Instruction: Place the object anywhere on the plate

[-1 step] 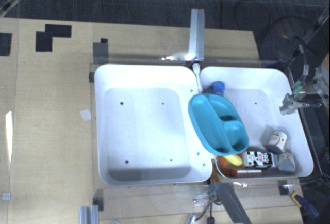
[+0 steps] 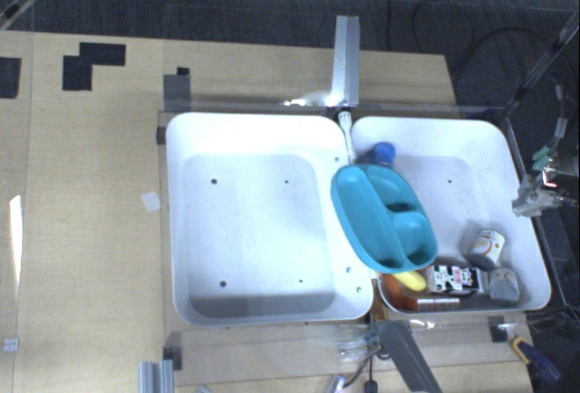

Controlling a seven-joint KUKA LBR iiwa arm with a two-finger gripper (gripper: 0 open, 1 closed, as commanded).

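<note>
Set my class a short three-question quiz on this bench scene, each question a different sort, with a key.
1. True or false: the blue divided plastic plate lies in the left white bin.
2. Which lies nearest the plate's far end? A) small blue ball B) grey cylinder C) white cup
3. Fill in: the yellow object lies at the plate's ____ end.

Key: 1 false; 2 A; 3 near.

Blue divided plate (image 2: 382,217) tilted against right bin (image 2: 471,147), small objects (image 2: 453,278) nearby.
</note>
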